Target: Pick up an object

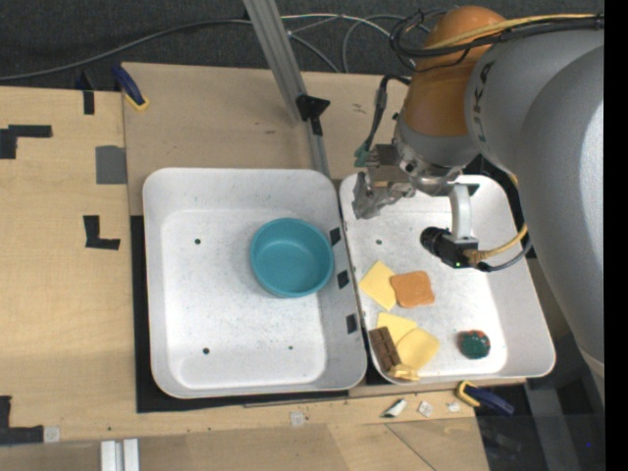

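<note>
My gripper hangs over the far left corner of the right bin, with nothing seen between its fingers. Below it in that bin lie a pale yellow piece, an orange-brown square, two more yellow pieces, a dark brown bar and a small dark green round thing. A blue bowl sits upright in the left bin.
A slanted grey metal pole rises behind the bins. Cables run along the back of the bench. The big grey arm covers the right side of the right bin.
</note>
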You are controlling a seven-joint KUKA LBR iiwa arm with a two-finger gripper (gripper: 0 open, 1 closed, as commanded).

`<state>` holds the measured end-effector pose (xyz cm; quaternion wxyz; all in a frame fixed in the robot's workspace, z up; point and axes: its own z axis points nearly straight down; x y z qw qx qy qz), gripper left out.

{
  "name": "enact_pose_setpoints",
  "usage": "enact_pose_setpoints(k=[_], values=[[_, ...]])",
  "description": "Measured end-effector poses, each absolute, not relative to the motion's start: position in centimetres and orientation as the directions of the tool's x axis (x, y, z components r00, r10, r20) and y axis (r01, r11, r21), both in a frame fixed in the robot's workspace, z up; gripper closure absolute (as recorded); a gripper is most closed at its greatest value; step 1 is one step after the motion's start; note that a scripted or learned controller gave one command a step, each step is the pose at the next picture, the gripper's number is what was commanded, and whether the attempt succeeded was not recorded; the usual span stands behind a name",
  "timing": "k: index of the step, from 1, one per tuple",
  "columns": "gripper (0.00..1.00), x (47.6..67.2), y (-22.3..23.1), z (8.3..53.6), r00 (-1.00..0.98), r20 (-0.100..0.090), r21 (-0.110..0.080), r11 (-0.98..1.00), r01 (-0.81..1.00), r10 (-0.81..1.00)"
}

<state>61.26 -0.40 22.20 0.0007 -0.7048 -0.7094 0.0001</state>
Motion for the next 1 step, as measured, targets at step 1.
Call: enact_pose_setpoints(k=[1], values=[[1.00, 64.10, 4.62, 21.44, -0.006, 0.001, 0.000, 0.006, 1.000, 1.000]])
